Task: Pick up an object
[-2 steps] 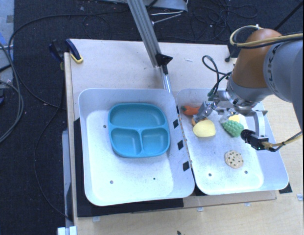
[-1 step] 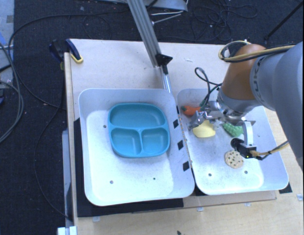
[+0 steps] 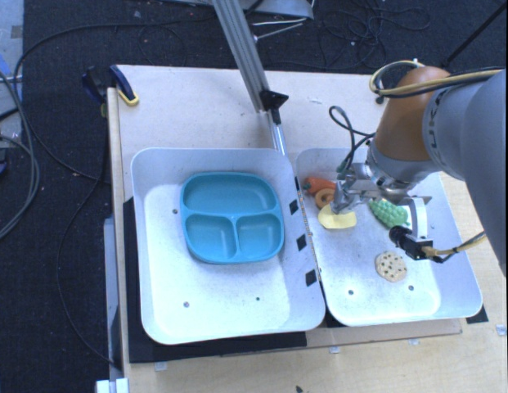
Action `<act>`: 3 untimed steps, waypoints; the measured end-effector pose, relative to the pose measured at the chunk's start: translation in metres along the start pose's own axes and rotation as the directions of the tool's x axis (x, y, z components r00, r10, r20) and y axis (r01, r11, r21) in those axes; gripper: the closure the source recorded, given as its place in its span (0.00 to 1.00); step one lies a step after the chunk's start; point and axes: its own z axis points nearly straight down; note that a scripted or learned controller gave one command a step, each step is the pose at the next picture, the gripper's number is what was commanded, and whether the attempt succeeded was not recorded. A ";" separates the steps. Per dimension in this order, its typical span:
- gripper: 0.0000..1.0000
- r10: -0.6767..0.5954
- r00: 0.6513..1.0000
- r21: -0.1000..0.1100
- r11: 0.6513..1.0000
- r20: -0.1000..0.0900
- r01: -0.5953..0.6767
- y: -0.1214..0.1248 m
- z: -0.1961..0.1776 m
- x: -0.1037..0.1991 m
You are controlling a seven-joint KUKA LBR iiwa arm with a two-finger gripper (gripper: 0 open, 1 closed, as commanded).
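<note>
My gripper (image 3: pixel 345 205) is low in the right bin (image 3: pixel 401 297), its tips down on a pale yellow object (image 3: pixel 336 219) near the bin's left side. An orange piece (image 3: pixel 322 190) lies just behind and left of the yellow one. A green knobbly object (image 3: pixel 389 212) sits to the right, partly hidden under the wrist. A round speckled cookie (image 3: pixel 391 266) lies nearer the front of the bin. The grey arm with its orange band (image 3: pixel 409 113) reaches in from the right.
The left bin (image 3: pixel 155 301) holds a blue divided plate (image 3: pixel 232 217). A slanted metal pole (image 3: pixel 241 39) rises from behind the bins. A black cable and connector (image 3: pixel 409 244) hang from the wrist above the cookie.
</note>
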 end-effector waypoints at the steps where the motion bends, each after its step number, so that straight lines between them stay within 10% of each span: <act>1: 1.00 -0.004 1.000 -0.003 1.000 -0.001 0.004 0.003 -0.063 0.003; 3: 1.00 -0.005 1.000 -0.003 1.000 0.000 0.005 0.010 -0.171 0.011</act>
